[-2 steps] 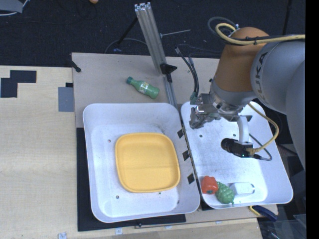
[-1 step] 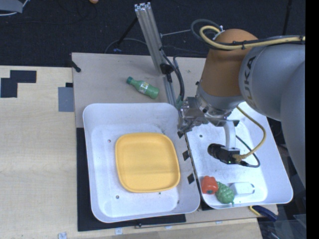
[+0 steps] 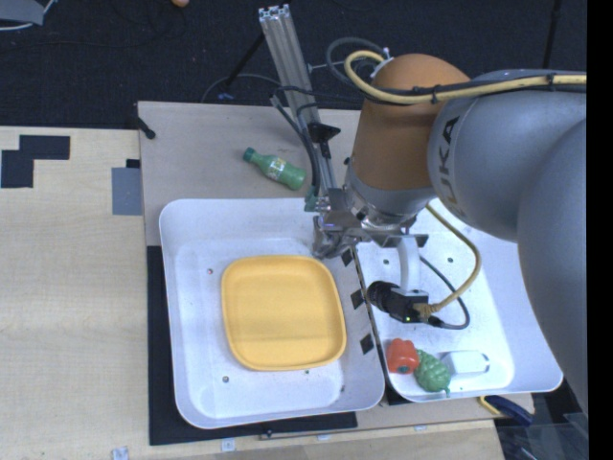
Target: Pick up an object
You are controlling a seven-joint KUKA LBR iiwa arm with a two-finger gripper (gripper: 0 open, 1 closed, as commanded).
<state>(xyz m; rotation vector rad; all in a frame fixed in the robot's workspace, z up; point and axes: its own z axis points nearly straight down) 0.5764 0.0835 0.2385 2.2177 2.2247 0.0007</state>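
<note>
Jaws hover beside one yellow plate [image 3: 283, 312]; one green bottle [image 3: 275, 168] lies outside.

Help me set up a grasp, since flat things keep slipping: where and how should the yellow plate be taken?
Probably by its rim. The yellow plate lies flat in the left bin, too wide to span. Its right edge sits close to the bin's wall, so the upper left edge, with bare floor beside it, looks easiest: come from above and pinch the lip there.
</note>
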